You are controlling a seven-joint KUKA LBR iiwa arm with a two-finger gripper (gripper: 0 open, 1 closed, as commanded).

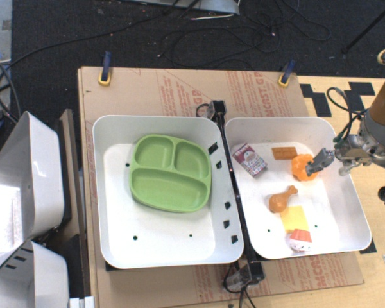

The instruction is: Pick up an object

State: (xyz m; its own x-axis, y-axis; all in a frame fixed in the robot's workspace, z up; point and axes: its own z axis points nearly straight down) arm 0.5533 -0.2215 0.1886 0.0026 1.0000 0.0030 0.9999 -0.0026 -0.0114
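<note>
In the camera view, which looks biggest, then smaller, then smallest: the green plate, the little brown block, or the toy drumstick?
1. The green plate, by far the biggest.
2. The toy drumstick.
3. The brown block, only slightly smaller than the drumstick, so those two are close.

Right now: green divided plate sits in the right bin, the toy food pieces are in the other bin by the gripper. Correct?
Not quite. The camera view shows the green divided plate in the left bin, not the right one. The rest holds: the toy food pieces, such as the orange piece and the drumstick, lie in the other bin, by the gripper.
</note>
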